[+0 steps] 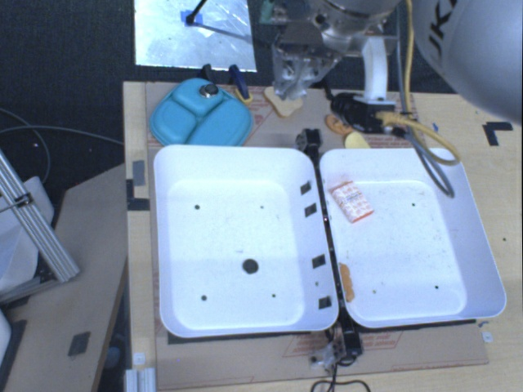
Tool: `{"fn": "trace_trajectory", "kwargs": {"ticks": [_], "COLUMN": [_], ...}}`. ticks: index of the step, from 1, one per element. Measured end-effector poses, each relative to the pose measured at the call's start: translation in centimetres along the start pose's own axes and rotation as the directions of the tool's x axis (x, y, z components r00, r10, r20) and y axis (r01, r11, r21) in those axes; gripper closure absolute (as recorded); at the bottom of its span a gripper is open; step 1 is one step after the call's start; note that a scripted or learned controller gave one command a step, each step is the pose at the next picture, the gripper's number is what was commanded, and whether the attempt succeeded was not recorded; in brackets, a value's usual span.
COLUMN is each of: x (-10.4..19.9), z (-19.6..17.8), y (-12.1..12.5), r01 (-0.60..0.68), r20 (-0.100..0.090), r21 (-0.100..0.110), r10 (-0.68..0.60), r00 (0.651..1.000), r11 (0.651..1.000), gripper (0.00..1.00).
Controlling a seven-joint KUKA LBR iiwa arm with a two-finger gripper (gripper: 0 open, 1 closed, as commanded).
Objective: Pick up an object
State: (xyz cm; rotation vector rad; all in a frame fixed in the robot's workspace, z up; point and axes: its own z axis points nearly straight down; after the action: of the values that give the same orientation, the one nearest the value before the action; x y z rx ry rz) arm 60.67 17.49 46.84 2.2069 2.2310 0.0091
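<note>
A small orange-and-white packet [351,201] lies in the right bin [458,243], near its back left corner. A thin brown piece [346,281] rests against that bin's left wall, toward the front. A small dark round spot [250,266] sits on the floor of the left bin [176,219]. My gripper [292,82] hangs behind both bins, above the bench, well away from the packet. Just below it a tan toast-shaped piece [283,104] lies on the bench; I cannot tell whether the gripper touches it.
A blue sectioned dish [200,117] sits behind the left bin. An orange disc [334,124] and a yellow piece [356,141] lie behind the right bin. A shiny square plate [192,23] is at the back left. The arm's grey body crosses the top right.
</note>
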Motion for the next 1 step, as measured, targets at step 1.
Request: {"fn": "trace_trajectory", "kwargs": {"ticks": [1], "x": [2.95], "z": [13.91], "y": [4.94], "r01": [-0.003], "r20": [0.003], "r21": [0.012], "r10": [0.003], "r00": [1.0], "r11": [1.0], "gripper": [1.0]}}
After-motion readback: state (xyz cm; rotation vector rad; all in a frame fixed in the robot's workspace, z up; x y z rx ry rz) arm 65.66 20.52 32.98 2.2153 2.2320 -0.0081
